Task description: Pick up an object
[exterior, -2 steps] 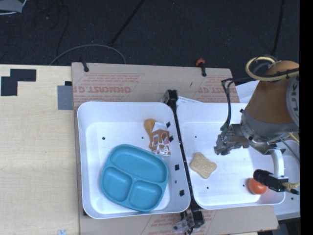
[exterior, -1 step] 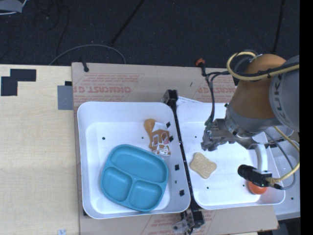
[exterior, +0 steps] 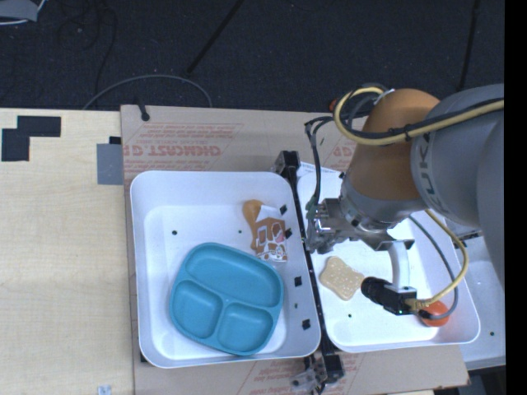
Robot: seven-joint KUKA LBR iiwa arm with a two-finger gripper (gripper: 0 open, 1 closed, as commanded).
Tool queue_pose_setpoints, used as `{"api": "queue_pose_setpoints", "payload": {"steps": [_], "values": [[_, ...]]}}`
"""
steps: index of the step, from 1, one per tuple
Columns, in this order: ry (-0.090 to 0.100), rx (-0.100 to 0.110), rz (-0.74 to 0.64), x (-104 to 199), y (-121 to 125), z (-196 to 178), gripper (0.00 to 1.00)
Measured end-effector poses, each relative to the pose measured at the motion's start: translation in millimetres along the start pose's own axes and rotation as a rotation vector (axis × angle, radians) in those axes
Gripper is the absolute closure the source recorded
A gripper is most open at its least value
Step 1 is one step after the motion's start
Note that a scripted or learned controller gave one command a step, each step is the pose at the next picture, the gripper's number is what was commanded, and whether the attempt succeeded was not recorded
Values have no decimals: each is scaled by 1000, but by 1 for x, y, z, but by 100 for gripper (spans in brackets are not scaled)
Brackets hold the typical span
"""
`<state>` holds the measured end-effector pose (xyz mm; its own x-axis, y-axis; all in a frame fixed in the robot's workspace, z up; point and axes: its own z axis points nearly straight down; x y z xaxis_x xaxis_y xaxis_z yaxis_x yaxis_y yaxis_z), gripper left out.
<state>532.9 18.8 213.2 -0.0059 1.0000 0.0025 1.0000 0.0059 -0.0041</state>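
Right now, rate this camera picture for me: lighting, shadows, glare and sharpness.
Camera view: lighting is even and soft; the white bins are bright without blown-out glare. The arm casts a soft shadow across the right bin around the toast-shaped piece. The blue divided tray shows a mild sheen. The floor at the top is very dark. Focus is a little soft overall, and the wrist hides the tool.
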Motion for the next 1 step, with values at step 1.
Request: {"api": "queue_pose_setpoints", "payload": {"steps": [1], "values": [[0, 0, 1, 56, 8, 7, 100]]}}
